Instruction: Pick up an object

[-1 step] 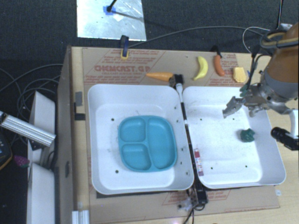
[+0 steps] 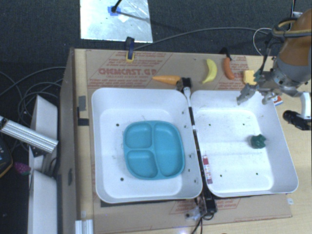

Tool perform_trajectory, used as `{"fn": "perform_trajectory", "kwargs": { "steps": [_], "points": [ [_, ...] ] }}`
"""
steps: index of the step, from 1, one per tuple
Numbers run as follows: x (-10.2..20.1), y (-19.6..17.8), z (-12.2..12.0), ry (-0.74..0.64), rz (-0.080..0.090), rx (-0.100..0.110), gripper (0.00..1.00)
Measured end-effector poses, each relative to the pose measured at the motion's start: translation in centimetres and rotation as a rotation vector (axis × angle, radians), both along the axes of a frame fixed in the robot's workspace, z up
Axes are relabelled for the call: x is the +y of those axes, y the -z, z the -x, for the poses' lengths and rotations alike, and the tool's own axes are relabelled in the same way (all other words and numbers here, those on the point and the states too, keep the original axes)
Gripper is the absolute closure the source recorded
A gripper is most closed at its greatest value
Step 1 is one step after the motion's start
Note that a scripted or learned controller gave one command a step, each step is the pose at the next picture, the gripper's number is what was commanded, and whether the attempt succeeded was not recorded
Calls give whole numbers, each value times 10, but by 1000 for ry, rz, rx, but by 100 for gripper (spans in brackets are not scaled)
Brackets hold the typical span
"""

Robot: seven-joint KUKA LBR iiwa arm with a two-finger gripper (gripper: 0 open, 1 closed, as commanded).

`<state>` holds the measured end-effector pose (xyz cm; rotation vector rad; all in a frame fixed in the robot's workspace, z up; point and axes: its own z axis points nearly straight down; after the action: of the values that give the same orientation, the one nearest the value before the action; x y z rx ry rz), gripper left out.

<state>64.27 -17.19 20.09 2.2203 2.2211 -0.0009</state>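
Note:
A small dark green object (image 2: 258,141) lies in the right bin (image 2: 229,179), near its right wall. A blue divided plate (image 2: 154,149) sits in the middle of the left bin (image 2: 109,130). My gripper (image 2: 254,97) hangs over the far right corner of the right bin, up and slightly left of the green object and well apart from it. Its two grey fingers (image 2: 243,95) are spread open with nothing between them.
Behind the bins, on the cardboard, lie a carrot (image 2: 166,80), a banana (image 2: 210,71), an orange sausage-like piece (image 2: 228,68) and a yellow block (image 2: 249,77) close to the gripper. A divider rail (image 2: 194,130) runs between the bins.

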Motion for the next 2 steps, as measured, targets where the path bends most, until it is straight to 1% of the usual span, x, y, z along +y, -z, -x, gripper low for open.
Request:
{"fn": "perform_trajectory", "kwargs": {
  "steps": [1,2],
  "points": [
    [-35,39,-16,-1,1,-2,0],
    [-35,32,24,-1,1,-2,0]
  ]
}}
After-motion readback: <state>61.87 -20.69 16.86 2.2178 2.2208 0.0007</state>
